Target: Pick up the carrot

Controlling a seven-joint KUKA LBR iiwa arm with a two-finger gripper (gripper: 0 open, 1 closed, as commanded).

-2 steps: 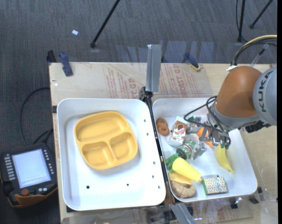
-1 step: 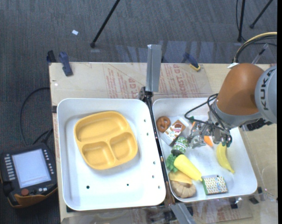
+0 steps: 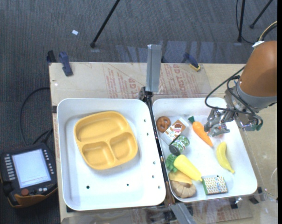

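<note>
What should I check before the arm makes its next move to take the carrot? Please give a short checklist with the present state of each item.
1. Carrot in plain sight in the right bin: ok, it lies slanted, green end toward the far wall.
2. Tool near the carrot: ok, it hangs just right of the carrot's middle.
3. Carrot between the tool's fingers: not ok, the carrot lies beside the tool.
4. Finger opening: cannot tell, the tool is too small and cluttered to read.
5. Room around the carrot: ok on the left side; the banana lies close to its pointed end.
6. Yellow tray in the left bin, away from the work: ok.
</note>
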